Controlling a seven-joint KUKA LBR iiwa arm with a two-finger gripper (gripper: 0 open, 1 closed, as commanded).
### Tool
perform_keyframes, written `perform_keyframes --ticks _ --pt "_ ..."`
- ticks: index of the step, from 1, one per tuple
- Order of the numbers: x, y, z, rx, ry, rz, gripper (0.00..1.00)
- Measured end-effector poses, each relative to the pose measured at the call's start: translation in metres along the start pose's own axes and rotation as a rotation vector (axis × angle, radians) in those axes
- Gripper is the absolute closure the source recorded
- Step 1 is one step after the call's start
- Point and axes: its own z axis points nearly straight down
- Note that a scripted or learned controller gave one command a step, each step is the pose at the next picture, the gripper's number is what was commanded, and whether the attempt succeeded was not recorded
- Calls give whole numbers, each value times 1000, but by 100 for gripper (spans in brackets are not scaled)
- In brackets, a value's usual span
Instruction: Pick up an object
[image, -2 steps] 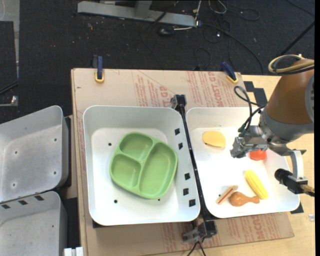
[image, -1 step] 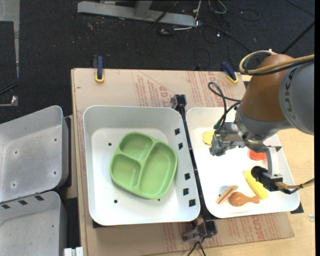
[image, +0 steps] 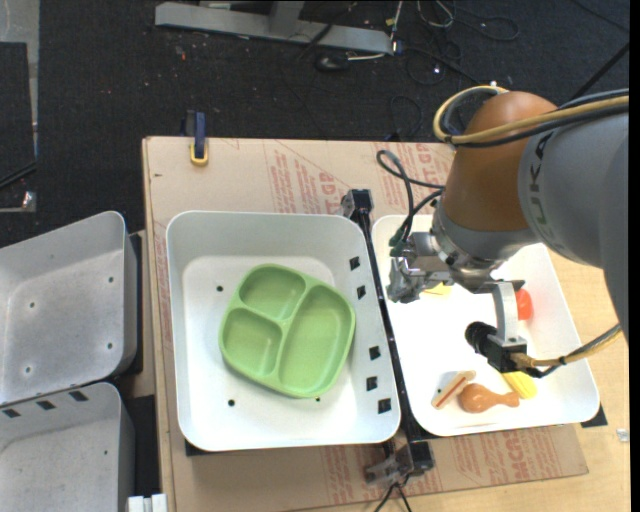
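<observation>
Jaws: cannot tell whether spread or pressed together. The gripper (image: 403, 280) is seen from above, and its tip is lost in metal and shadow. Nothing shows pinched there.

Grey arm (image: 560, 180) reaches in from 3 o'clock. Its orange band and wrist cover much of the right bin (image: 430, 340) at 12 o'clock.

Left bin (image: 180, 300) holds a green divided plate (image: 288, 330) lying flat and near centre, well apart from the gripper.

The gripper hangs over the right bin at its 10 o'clock edge, beside the wall between the bins. My guess is it is lining up on something small there.

Likely targets are all in the right bin:
- brown drumstick (image: 480, 398) at 6 o'clock
- orange stick (image: 452, 388) just beside it
- yellow block (image: 520, 385) at 5 o'clock, partly hidden
- red piece (image: 522, 303) at 3 o'clock, half covered by robot hardware
- yellow scrap (image: 436, 291) just beside the gripper, mostly under the wrist, shape unreadable
</observation>
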Motion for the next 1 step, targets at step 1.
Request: perform_keyframes --ticks 1 --pt "50 11 -9 0 0 0 100"
